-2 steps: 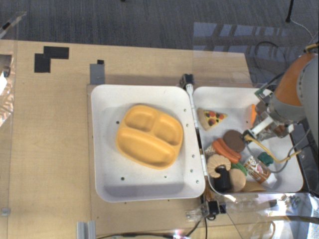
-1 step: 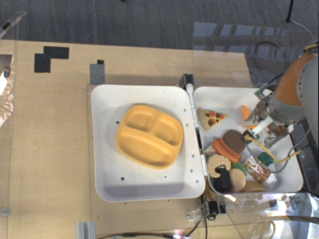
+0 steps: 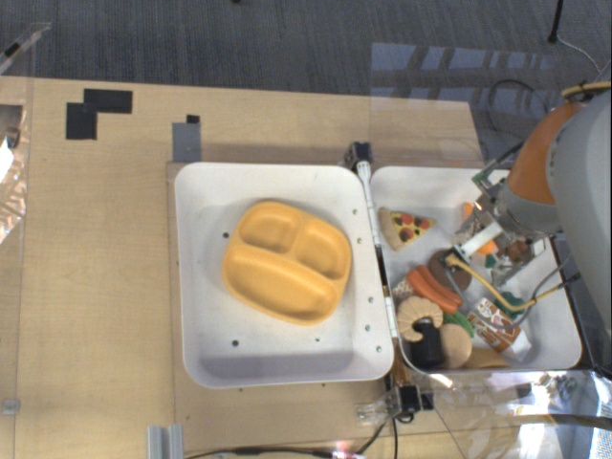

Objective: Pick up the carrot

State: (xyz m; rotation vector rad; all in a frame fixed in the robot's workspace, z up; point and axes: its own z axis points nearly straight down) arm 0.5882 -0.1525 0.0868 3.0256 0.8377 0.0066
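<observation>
Pointing: carrot (image 3: 488,249) runs roughly left-right, with its green end toward frame right.
Look: small, orange, partly hidden.
Claw (image 3: 475,240): can't tell whether open or closed.

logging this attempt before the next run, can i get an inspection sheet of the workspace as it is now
surface: wooden bench bearing two white bins, left bin and right bin.
job's things: carrot lies in the right bin among the toy food, not held.
clutter: yellow divided plate in the left bin; pizza slice at the right bin's far side; a heap of toy food at its near side.
grippers: hand low over the right bin; state unclear.
cables: wires trailing from the wrist.
surroundings: grey carpet; black markers on the bench.
</observation>
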